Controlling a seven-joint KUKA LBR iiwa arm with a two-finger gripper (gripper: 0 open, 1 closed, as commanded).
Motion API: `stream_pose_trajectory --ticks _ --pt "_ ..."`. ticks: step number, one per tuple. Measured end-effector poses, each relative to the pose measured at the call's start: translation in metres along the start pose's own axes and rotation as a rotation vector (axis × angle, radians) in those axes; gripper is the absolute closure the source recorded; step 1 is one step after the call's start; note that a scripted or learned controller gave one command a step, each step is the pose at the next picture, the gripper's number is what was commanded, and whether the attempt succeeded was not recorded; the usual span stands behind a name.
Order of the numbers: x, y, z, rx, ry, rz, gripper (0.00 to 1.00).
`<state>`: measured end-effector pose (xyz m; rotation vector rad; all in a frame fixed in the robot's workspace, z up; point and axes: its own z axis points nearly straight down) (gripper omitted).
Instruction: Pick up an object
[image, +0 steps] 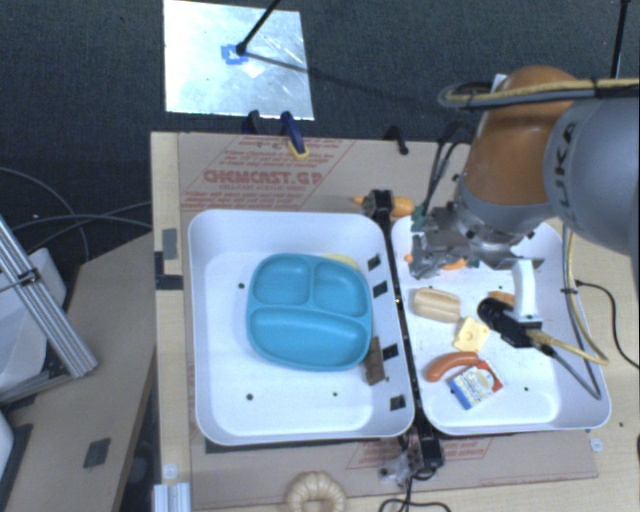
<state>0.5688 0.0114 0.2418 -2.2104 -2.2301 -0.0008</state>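
Note:
My gripper (428, 258) hangs low over the far left part of the right bin (575, 395). An orange piece (456, 265) lies right beside it, partly hidden by the gripper body. Closer to the camera lie a tan bread-like block (436, 304), a yellow cheese wedge (472, 333), a reddish sausage (450, 365) and a small blue, red and white packet (473, 385). Whether anything is in the gripper is hidden.
The left bin (225, 400) holds a blue divided plate (308, 310), a pale yellow item (345, 261) behind it and a brown piece (375, 364) by the right wall. An orange item (401, 207) sits at the far end of the divider. A beige ring (318, 492) lies outside, in front.

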Motion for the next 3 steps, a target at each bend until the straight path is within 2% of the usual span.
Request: stream_pose_trajectory --ticks 1,2,3 --pt "0.044 -0.028 0.022 0.001 0.0 0.001 1.0" --pt "0.067 -0.029 0.025 0.0 -0.001 0.003 1.0" --pt "0.059 -0.039 0.026 0.0 -0.002 0.008 1.0"
